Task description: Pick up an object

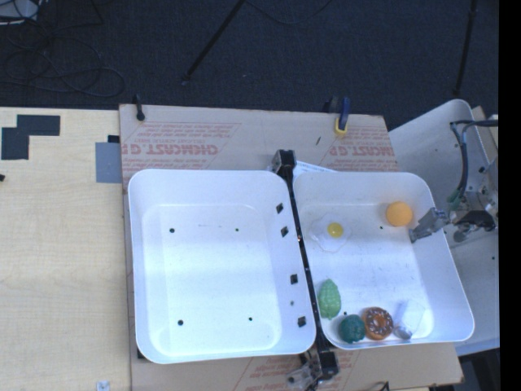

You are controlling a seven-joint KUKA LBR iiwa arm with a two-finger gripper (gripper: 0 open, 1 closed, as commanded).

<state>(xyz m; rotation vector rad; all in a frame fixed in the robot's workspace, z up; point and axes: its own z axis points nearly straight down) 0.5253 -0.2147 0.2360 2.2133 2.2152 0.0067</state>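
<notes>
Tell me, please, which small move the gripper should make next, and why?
Probably move the gripper a little toward the orange ball and down. The gripper sits at the right bin's right rim, with nothing seen between its fingers, and the ball is the nearest object, standing apart from the others.

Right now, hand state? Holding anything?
Hand: at the right bin's right rim, near the orange ball; nothing seen held, open or closed cannot be told.

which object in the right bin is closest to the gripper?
The orange ball, by the bin's right wall in its upper half, just left of the gripper. The yellow ball sits nearer mid-bin; the rest lie along the bottom edge.
</notes>
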